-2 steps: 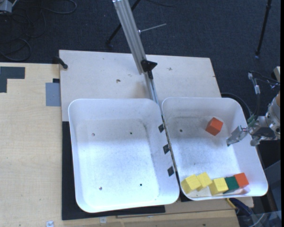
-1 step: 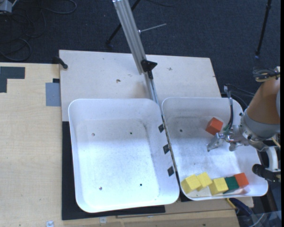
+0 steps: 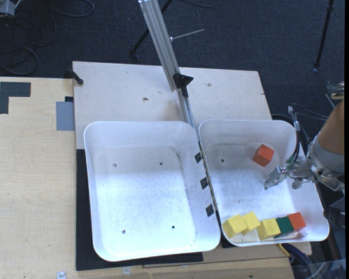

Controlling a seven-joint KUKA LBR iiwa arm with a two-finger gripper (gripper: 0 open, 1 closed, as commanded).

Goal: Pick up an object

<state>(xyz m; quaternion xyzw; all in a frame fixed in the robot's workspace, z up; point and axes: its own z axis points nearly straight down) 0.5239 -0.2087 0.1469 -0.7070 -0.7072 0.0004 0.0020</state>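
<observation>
Camera view. Two shallow white plastic bins: left bin [image 3: 104, 156], right bin [image 3: 232, 156]. Landmark: the right bin. Inside it, along the near wall, left to right: three yellow cubes [image 3: 239, 223] [image 3: 251, 220] [image 3: 268, 228], one green cube [image 3: 284, 224], one small red-orange cube [image 3: 296, 220]. A second red-orange cube [image 3: 263, 154] sits alone toward the far wall. Two-finger metal gripper [image 3: 273, 179]: over the bin's right side, below that lone cube, touching no cube; finger spread cannot be told. The arm is cut off at the frame edge.
</observation>
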